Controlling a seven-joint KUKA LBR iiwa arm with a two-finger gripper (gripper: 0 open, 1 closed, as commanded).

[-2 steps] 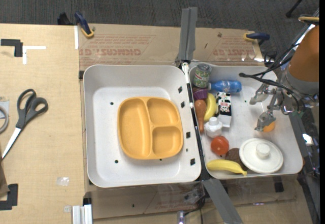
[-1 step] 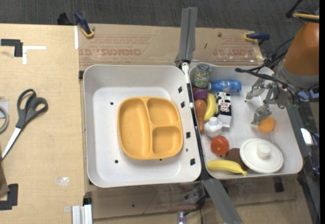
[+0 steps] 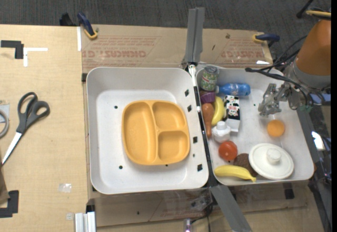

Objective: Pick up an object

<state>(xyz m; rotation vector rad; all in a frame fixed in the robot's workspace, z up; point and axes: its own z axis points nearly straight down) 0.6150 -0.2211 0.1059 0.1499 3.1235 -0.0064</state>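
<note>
A: Where's your gripper (image 3: 269, 103)?
B: Just above the orange ball (image 3: 275, 129) in the right bin (image 3: 303, 136); you can't tell how the fingers stand (too blurred).
A: And around that ball?
B: White lid (image 3: 270, 161) below, tomato (image 3: 227, 149) and banana (image 3: 235, 173) lower left.

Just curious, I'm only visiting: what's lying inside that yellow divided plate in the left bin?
Nothing: the yellow divided plate shows three bare compartments. The plate covers the left bin floor beneath it, so that part stays unseen.
</note>
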